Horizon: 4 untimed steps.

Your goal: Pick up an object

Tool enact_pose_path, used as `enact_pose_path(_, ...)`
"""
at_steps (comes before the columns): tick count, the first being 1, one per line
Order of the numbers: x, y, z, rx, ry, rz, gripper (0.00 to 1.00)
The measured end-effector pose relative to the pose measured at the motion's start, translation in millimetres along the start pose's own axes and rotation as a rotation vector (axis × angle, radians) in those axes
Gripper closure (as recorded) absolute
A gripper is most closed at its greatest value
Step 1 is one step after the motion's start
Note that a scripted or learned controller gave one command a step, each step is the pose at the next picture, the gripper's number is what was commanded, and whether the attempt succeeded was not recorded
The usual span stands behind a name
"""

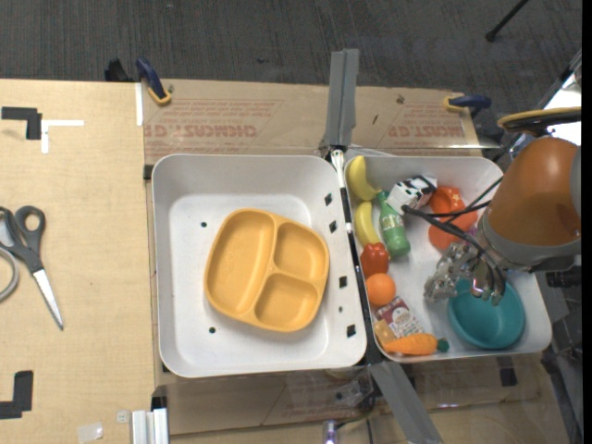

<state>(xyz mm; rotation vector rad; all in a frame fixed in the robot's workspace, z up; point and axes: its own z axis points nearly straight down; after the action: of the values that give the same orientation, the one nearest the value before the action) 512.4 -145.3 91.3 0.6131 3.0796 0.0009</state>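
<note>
Teal bowl [490, 320] lies just beneath the pincer [460, 278] in the right bin [518, 169], its rim touching the metal; the pincer's state cannot be told, and a slanted approach may slip off the rim, nudging the carrot [412, 344] nearby

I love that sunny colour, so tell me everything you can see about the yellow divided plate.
The yellow plate looks like smooth plastic, a rounded square moulded into three compartments: one long section on the camera view's left and two smaller ones on its right. It lies flat, right side up, turned a little askew, near the middle of the left white bin. Nothing sits in its compartments, and it touches nothing besides the bin floor.
</note>
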Motion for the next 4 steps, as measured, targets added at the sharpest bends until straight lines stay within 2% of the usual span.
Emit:
enact_pose_path(1, 0, 0, 0, 0.000, 0.000, 0.000, 0.00)
enact_pose_path(2, 19, -33, -1, -0.015, 0.002, -0.127, 0.00)
enact_pose_path(4, 19, -33, -1, -0.014, 0.002, -0.128, 0.00)
